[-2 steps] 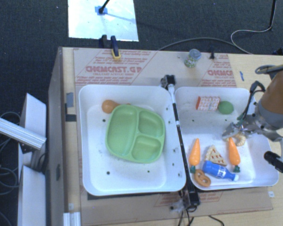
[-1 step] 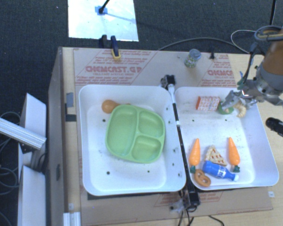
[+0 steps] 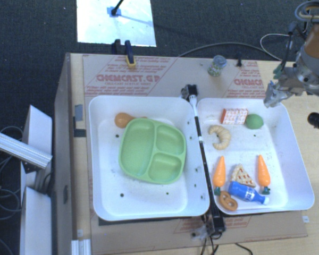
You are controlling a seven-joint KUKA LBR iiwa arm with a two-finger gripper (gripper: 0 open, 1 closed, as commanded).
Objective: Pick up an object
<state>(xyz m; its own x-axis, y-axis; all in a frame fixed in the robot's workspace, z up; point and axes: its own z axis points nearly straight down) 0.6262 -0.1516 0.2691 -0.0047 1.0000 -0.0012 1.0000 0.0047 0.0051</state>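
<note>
White plastic forms the right bin [image 3: 295,142], our landmark, and we see the gripper [image 3: 273,98] hovering over its far right corner. It carries nothing; whether it is apart or together we cannot tell. Inside that bin lie a green ball [image 3: 254,121] near the gripper, a wafer block [image 3: 234,116], a croissant [image 3: 221,136], two carrots [image 3: 219,171] [image 3: 263,170], a blue bottle [image 3: 246,192] and a pretzel [image 3: 227,201]. Left of the bin, a green divided plate [image 3: 152,150] sits in the other bin [image 3: 103,158].
</note>
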